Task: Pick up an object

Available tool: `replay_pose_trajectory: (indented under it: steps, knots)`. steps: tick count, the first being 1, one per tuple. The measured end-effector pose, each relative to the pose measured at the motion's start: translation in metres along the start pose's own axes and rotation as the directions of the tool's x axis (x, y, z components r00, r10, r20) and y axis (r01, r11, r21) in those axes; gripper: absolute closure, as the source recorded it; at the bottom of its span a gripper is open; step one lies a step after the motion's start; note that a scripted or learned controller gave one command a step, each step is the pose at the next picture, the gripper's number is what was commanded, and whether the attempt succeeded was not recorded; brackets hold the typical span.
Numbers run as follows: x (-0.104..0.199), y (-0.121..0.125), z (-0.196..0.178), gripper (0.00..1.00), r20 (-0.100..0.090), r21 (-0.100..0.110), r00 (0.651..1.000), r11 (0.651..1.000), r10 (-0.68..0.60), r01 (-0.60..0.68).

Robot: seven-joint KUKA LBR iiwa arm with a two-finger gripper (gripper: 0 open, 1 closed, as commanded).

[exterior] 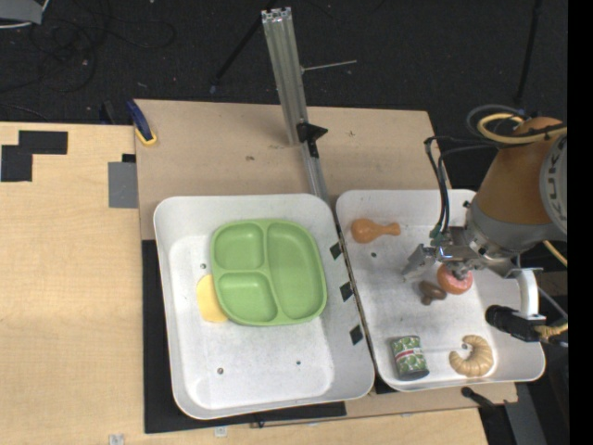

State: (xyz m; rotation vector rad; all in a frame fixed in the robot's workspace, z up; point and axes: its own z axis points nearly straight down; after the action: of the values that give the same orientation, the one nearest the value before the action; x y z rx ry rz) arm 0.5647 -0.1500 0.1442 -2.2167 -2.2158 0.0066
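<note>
A green divided plastic plate (270,273) was seen in the left bin (176,248). In the right bin (371,276), the gripper (443,269) was lowered onto a small reddish round object (456,281); the finger state could not be told. Closing and lifting were judged next.

Your left bin (185,248) holds the divided plate (269,272); your right bin (371,276) holds a can (408,356) beside what may be a croissant (473,355).
</note>
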Motion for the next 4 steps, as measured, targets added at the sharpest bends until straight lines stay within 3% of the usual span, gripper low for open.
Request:
replay_pose_trajectory:
  steps: [1,2,4]
  knots:
    - [0.001,0.002,0.05,0.0,0.001,-0.008,1.0,1.0,-0.001,0.001]
    - [-0.004,0.003,0.035,1.0,0.012,-0.018,1.0,1.0,0.005,-0.005]
    - [0.005,0.001,-0.088,1.0,0.003,-0.013,1.0,1.0,-0.002,0.002]
